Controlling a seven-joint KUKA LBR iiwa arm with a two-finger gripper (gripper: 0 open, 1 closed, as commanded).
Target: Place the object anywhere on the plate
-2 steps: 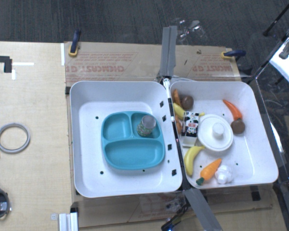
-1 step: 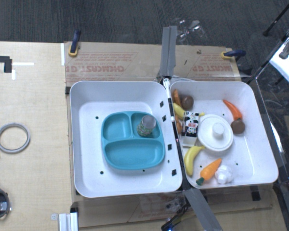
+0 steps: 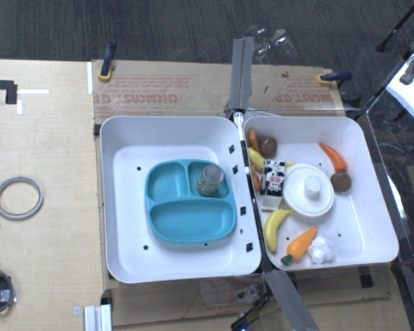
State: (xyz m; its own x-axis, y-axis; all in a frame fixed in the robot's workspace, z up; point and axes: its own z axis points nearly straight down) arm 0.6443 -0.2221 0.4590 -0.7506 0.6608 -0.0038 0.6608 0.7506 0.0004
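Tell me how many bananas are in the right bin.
2. One banana lies at the bin's front left below the white lid; another banana sits along the left wall farther back. Others may be hidden.

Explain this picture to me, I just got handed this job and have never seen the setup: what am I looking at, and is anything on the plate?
One fixed camera looks down at a slant on a bench with two shallow white bins. The left bin holds a teal divided plate, and a small can-like object already stands in its upper right compartment. The right bin holds toy food: a white round lid-like piece, bananas, carrots and a small cow-print carton. A tape roll lies on the bench to the left.
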